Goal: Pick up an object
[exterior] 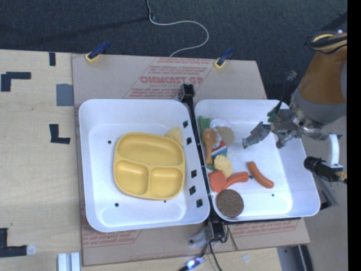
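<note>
seen from the fixed overhead camera, a grey kuka arm with an orange band reaches in from the right and hangs its two-finger gripper (265, 135) above the right bin (282, 205), fingers splayed apart and clasping nothing, one dark finger angled down-left toward the toy food and the other pointing toward the bin's right side. the candidates for the pick crowd the left wall of that bin, probably where loose pieces slide to rest: a drumstick (209, 140) standing lengthwise by the divider, a tan rounded piece (225, 133) just beside it, a yellow corn cob (223, 165) below, an orange carrot-like piece (227, 179) touching the corn's lower edge, and a round brown burger patty (230, 202) near the front wall. a red sausage (260, 174) lies on its own on open white floor, apart from the pile and nearest under the gripper, which makes it look the easiest target, though the aim cannot be told for certain. the left bin (96, 151) carries a yellow divided tray (149, 165) lying flat, with a pale yellow piece (175, 134) tucked at its upper right corner. both bins sit on a cardboard sheet (163, 78) clipped to the bench, apparently to keep them from shifting. no object is lifted yet; the pick looks barely begun.
</note>
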`<state>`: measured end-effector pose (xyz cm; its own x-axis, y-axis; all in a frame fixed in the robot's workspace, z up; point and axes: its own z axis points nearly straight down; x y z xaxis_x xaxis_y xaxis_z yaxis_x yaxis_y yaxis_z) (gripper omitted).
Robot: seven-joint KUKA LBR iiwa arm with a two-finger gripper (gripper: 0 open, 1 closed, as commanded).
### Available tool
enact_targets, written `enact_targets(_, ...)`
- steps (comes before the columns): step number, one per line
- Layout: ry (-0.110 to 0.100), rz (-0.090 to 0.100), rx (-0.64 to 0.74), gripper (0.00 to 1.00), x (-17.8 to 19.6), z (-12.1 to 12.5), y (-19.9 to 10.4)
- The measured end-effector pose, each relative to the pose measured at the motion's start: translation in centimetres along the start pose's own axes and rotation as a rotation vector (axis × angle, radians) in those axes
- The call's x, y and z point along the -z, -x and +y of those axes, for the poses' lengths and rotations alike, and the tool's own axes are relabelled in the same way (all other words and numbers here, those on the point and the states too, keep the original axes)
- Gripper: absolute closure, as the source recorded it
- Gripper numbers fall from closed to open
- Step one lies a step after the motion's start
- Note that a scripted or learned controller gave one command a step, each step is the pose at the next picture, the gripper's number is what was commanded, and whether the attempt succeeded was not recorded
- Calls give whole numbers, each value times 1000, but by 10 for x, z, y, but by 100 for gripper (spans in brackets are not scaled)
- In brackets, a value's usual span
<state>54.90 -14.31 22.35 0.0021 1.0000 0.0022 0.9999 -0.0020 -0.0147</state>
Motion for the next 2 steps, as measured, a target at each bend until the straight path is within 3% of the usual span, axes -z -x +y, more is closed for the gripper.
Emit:
enact_targets(1,13,-2,3,0,7,3,0)
enact_targets(2,10,-2,4,0,-46,11,-7)
